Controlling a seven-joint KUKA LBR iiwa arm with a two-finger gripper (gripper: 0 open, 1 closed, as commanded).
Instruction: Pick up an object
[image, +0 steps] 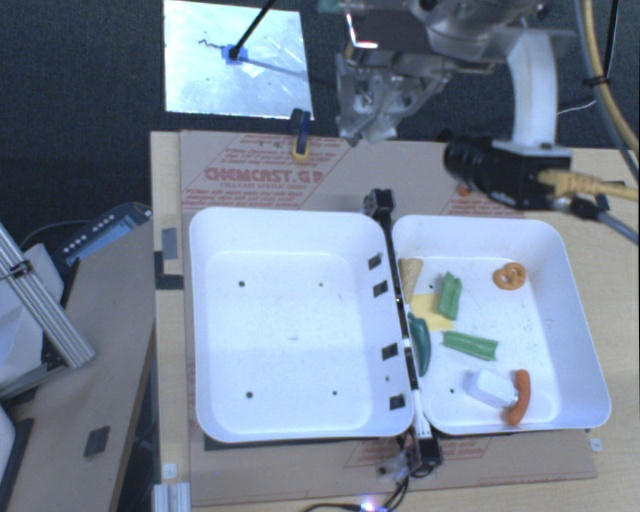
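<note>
Right bin (575, 290) has the loot: an orange sausage (519, 397) up front beside a white block (487, 387); then green beans (470, 345), and a pretzel (509, 276) further back. Gripper (368, 105) hangs way beyond the bins, nothing in it; whether it's spread or pressed together, can't tell.

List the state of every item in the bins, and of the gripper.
Gripper: raised above the bench, behind the bins.
Pretzel: lying flat, apart.
Green block: leaning on the yellow piece.
Cone: lying by the divider.
Green bean: lying flat.
Sausage: touching the white block.
</note>
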